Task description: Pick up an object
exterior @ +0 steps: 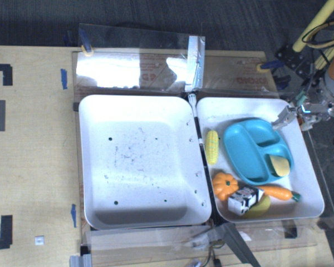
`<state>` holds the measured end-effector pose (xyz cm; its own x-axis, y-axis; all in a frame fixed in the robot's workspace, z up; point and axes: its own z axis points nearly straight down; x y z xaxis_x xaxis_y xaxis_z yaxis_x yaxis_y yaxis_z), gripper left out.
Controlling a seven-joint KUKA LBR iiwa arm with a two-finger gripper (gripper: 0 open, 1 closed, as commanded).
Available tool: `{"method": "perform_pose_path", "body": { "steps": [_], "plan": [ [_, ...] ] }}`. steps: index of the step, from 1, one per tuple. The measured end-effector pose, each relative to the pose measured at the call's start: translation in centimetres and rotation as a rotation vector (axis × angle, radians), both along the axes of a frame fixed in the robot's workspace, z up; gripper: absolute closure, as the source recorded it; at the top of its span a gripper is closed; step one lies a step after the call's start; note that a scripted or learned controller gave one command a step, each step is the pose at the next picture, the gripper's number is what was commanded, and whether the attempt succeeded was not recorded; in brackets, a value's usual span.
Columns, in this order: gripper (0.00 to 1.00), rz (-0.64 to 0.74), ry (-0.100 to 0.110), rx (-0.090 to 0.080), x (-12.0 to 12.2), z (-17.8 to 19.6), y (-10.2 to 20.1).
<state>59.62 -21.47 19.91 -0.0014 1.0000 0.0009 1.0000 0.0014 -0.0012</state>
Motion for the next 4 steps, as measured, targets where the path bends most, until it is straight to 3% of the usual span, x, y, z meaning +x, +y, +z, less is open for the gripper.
{"method": "perform_pose_path", "body": {
  "steps": [1,2,3,4],
  "plan": [
    [1.0,0.002,-0.004,-0.002,0.1,1.1,0.0],
    [1.0,-0.094,-0.01,-0.002,2.5,10.2,4.4],
    [1.0,-0.093,-0.011,-0.005,2.6,11.1,4.4],
    [1.0,0.025,-0.007,-0.003,4.6,14.3,5.8]
  ]
}}
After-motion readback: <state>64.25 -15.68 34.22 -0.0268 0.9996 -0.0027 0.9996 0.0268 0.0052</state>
